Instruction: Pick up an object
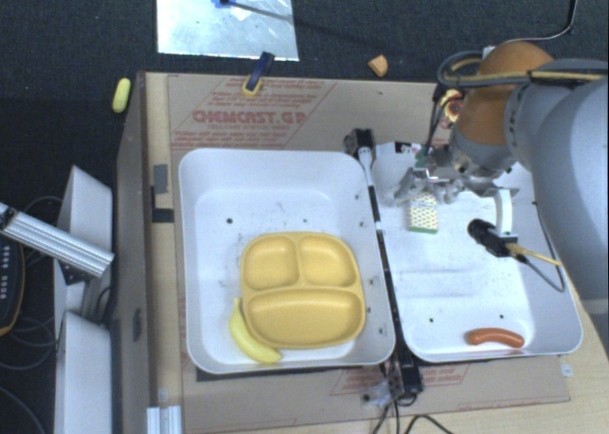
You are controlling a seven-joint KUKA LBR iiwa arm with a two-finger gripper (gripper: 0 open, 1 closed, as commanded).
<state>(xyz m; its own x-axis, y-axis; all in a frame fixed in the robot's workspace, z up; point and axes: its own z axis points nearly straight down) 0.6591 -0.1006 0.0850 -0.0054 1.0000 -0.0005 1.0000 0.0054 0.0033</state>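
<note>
The gripper (425, 189) hangs over the right bin's (542, 327) far-left corner, just above a small green-and-white object (423, 215). How wide its claw stands I cannot tell, and nothing appears held. So close to the wall, a descent could clip the rim or push the object aside.

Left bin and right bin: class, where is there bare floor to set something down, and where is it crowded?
Left bin: free behind the yellow tray. Right bin: free between sponge and sausage; crowded at the back by the gripper.
</note>
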